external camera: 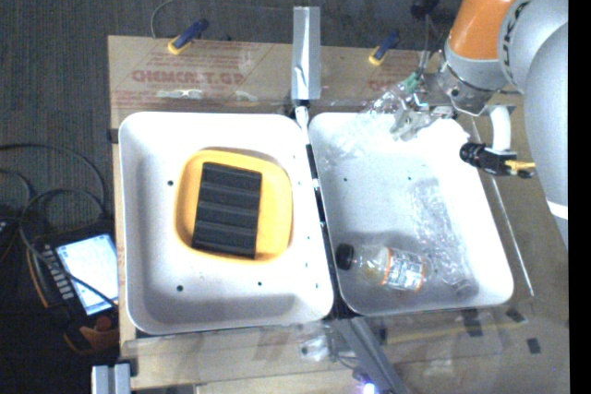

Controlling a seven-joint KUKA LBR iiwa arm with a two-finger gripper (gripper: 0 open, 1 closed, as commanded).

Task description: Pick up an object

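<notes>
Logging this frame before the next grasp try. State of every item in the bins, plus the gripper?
yellow tray: flat in the left bin.
black ridged block: resting on the yellow tray.
clear plastic bottle: on its side in the right bin, dark cap on, pointing left.
crumpled clear wrap: loose in the right bin, behind the bottle.
gripper: above the right bin's far edge; too blurred to tell if it holds anything.

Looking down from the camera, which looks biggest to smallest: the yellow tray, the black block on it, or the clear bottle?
1. Yellow tray, largest.
2. Black ridged block, lying on the tray.
3. Clear bottle, smallest, lying in the right bin.
</notes>
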